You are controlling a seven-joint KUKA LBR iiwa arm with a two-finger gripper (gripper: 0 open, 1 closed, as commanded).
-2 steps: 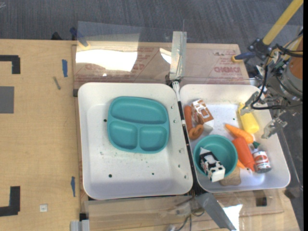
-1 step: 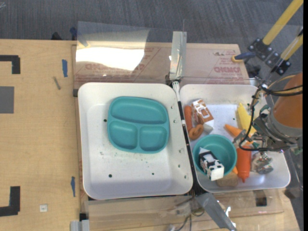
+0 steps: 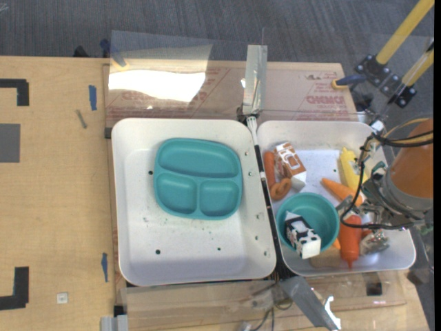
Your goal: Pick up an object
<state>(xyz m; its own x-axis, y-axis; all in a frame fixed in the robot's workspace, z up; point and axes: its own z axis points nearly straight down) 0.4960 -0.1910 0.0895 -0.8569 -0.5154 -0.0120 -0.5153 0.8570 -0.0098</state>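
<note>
At lower right of the frame, the pincer (image 3: 364, 234) hangs over the right bin (image 3: 400, 257) beside an orange carrot (image 3: 349, 238), its grip state apparently obscured.

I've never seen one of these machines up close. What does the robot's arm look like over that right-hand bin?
The arm comes in from the right as a rounded body with a broad orange band. Below it hangs darker metal hardware with thin black cables looping around it, above the right white bin. The gripper's details are too cluttered to make out.
</note>
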